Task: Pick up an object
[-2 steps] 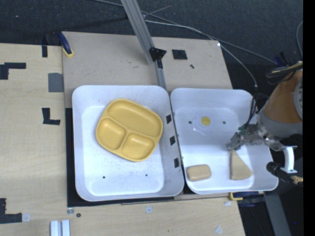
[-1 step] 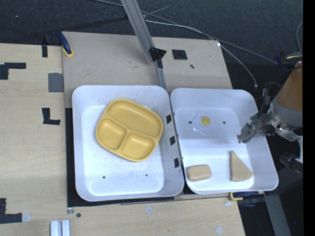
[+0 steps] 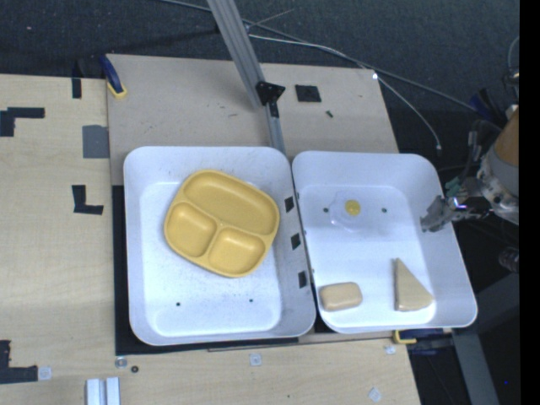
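The left shallow white plastic bin [image 3: 143, 251] holds a yellow three-compartment plastic tray [image 3: 222, 223], tilted. The right shallow white plastic bin [image 3: 380, 171] holds a tan wedge-shaped block [image 3: 410, 287] near its front right corner, a tan rounded bar [image 3: 340, 296] near its front left, and a small yellow disc [image 3: 353, 208] towards the back. The dark two-finger gripper [image 3: 436, 216] sits at this bin's right rim, holding nothing; how far open, I cannot tell

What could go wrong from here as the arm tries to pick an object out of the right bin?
The gripper sits at the right bin rim, so a descent here could strike the wall. The tan wedge and the rounded tan block lie close to the near wall, leaving little finger room. The small yellow piece looks flat and may slip.
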Action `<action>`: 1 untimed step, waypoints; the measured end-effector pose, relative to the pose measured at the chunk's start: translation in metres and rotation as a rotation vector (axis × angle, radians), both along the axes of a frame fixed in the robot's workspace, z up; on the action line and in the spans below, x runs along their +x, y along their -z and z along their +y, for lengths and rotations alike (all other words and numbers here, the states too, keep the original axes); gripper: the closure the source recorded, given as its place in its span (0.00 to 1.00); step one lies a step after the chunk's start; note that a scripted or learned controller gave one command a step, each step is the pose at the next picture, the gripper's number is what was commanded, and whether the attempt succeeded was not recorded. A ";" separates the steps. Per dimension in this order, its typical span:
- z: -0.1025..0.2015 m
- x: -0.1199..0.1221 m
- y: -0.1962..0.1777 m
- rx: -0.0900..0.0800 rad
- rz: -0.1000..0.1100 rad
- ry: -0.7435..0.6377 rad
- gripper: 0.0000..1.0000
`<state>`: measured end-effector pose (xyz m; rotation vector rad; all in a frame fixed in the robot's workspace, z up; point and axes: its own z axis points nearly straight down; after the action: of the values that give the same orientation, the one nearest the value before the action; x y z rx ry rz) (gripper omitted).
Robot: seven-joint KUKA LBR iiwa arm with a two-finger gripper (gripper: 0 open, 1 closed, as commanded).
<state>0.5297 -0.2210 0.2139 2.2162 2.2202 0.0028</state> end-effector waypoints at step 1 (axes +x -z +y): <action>0.054 0.012 0.009 0.003 0.005 -0.004 1.00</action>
<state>0.5415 -0.1667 0.2052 2.2157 2.2289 0.0001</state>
